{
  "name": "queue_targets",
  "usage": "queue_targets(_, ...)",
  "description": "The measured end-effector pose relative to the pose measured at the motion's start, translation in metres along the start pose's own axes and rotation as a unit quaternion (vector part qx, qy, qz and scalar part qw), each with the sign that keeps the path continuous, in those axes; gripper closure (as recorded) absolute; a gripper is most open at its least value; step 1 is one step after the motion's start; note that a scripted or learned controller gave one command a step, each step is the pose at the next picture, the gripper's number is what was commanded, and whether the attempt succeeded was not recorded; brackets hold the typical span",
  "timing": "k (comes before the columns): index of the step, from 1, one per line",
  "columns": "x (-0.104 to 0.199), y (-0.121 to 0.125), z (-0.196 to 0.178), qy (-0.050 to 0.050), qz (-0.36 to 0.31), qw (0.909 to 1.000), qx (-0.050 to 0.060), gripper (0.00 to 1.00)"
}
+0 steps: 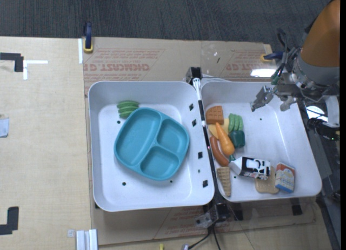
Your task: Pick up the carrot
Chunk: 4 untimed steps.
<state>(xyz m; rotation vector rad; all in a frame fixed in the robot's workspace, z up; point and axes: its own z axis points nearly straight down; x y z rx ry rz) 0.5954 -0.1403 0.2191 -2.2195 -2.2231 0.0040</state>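
Carrot [225,140] lies in the right bin [292,135], against its left wall, wedged among other toy food — awkward to reach. Gripper [273,95] hovers over the bin's far right; jaws apart, holding nothing.

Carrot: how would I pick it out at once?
Look in the right-hand white bin, along its left wall. The tapered orange toy carrot lies there between a reddish-brown sausage and green vegetables, below a square waffle. It alone is bright orange and pointed.
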Motion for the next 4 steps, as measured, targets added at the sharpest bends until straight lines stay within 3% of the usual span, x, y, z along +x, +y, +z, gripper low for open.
queue_targets(1, 0.044, -0.031, 0.108, 0.0, 0.006, 1.0, 0.0, 0.0)
queue_targets(2, 0.045, -0.093, 0.128, 0.001, -0.01, 1.0, 0.0, 0.0)
queue_targets(3, 0.044, -0.088, 0.117, 0.0, -0.005, 1.0, -0.006, 1.0)
queue_targets(4, 0.124, -0.055, 0.028, 0.0, 0.014, 0.9999, -0.001, 1.0)
